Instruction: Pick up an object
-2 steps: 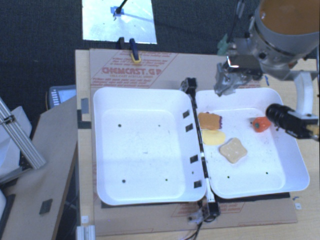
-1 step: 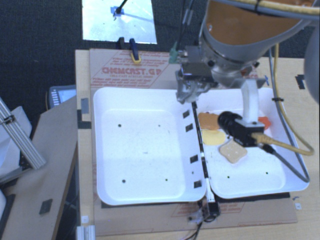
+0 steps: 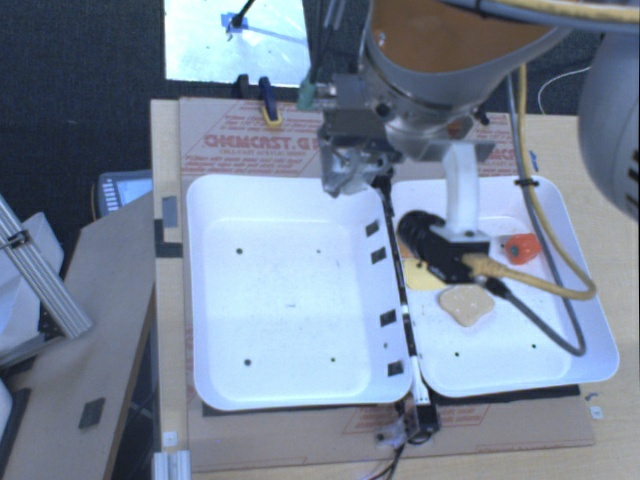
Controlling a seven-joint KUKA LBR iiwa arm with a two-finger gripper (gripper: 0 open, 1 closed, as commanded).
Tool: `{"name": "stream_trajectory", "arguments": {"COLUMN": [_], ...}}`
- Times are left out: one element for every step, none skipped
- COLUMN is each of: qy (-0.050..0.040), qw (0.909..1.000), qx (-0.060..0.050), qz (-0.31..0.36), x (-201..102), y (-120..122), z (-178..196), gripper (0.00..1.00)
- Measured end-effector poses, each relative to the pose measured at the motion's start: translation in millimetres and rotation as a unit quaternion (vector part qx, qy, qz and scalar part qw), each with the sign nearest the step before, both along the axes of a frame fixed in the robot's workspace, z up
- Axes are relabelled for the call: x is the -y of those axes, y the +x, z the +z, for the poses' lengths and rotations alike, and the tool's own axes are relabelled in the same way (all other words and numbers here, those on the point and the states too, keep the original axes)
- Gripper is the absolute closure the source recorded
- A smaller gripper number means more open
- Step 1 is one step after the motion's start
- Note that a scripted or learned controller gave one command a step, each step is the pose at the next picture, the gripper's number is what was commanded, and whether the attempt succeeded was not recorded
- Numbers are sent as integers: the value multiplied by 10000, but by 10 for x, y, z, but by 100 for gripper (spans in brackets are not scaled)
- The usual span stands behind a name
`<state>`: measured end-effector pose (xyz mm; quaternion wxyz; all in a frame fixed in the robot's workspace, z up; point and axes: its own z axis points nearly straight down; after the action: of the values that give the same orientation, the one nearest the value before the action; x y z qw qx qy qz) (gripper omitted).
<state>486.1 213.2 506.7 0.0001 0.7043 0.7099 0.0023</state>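
Claw [image 3: 352, 176]: hangs at the far end of the seam where the two white bins meet, over the far right corner of the left bin.
Grip: cannot tell whether it is released or clenched; the spot is dark and blurred from this angle.
Arm [image 3: 450, 28]: grey with an orange band, looming right above the claw and leading off to the view's right.
Tan piece [image 3: 467, 305]: flat and bread-like, on the right bin's floor, well apart from the claw, to its right in the view and much nearer the camera.
Orange piece [image 3: 520, 249]: small, on the same floor, well to the claw's right, farther out from the claw than the tan piece and a little farther from the camera.
Yellow piece [image 3: 424, 277]: flat and pale, partly hidden, the nearest of the three to the claw yet clear of it, lying between the claw and the tan piece and just beside the latter.
Left bin [image 3: 290, 298]: spreads from under the claw toward the camera and to the view's left.
Right bin [image 3: 560, 358]: spreads from beside the claw to the view's right.
Black clips [image 3: 379, 256]: a row along the seam, running from below the claw toward the camera.
Cardboard sheet [image 3: 240, 140]: red-printed, under both bins, showing beyond the claw.
Clamp [image 3: 268, 103]: blue and yellow, on the sheet's far edge, left of the claw.
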Motion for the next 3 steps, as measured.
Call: {"name": "stream_trajectory", "arguments": {"qy": [-4, -16, 0], "qw": [10000, 10000, 10000], "qx": [13, -31, 10], "qz": [-3, -8, -26], "x": [-224, -209, -129], "y": [295, -10, 3], "z": [299, -145, 307], "gripper": [100, 100, 100]}}
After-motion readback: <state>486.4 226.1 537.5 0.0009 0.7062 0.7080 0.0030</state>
